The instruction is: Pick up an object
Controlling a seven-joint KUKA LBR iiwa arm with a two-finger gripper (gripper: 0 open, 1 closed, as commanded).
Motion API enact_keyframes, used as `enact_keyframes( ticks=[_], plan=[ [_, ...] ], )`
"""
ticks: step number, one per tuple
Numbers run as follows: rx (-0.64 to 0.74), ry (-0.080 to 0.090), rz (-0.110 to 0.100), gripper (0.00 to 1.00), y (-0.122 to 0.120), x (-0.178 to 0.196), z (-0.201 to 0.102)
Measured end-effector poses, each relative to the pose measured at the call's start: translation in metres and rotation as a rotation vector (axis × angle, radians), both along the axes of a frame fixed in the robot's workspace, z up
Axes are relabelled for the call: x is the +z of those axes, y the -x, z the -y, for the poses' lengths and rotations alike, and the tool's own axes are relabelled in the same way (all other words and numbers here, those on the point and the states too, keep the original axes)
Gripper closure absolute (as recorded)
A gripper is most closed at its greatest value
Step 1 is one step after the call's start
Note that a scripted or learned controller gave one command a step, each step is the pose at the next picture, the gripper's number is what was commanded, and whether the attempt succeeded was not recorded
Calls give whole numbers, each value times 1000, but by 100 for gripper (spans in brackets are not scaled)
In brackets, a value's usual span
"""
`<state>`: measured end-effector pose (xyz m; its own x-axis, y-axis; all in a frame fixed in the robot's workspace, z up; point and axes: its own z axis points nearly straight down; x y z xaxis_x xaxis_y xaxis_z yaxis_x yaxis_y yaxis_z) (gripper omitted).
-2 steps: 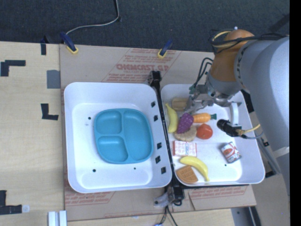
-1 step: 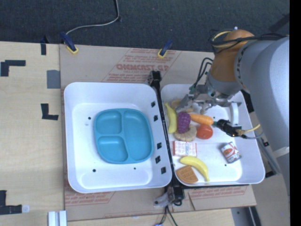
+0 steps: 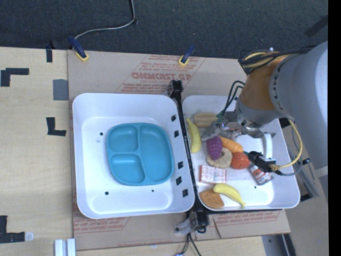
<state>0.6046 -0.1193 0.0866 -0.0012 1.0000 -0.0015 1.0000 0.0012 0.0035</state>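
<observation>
Brown cardboard (image 3: pixel 154 76) under both bins reads "CHEMCAST" in red print. Inside the left bin (image 3: pixel 85 143) lies a blue divided plate (image 3: pixel 140 153). Toy food crowds the right bin (image 3: pixel 282 193): purple grapes (image 3: pixel 214 147) near its middle, an orange carrot (image 3: pixel 232 144) touching them, a yellow banana (image 3: pixel 229 192) near the front edge. Whether the gripper (image 3: pixel 230 122) over the bin's far part grips anything, I cannot tell.

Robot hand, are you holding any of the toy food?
It cannot be told: the gripper sits low over the purple grapes and carrot, its tips hidden.

Grey arm (image 3: pixel 311 97), orange band (image 3: pixel 261 87) (black and yellow cables)
</observation>
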Motion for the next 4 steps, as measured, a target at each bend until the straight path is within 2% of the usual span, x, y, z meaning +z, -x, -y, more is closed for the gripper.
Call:
enact_keyframes(
  ticks=[1, 2, 3, 4],
  plan=[
    [1, -1, -3, 0, -57, 16, -17],
    [1, -2, -1, 0, -4, 99, -36],
    [-5, 7, 0, 0, 36, 9, -21],
    [-2, 0, -5, 100, 36, 17, -25]
  ],
)
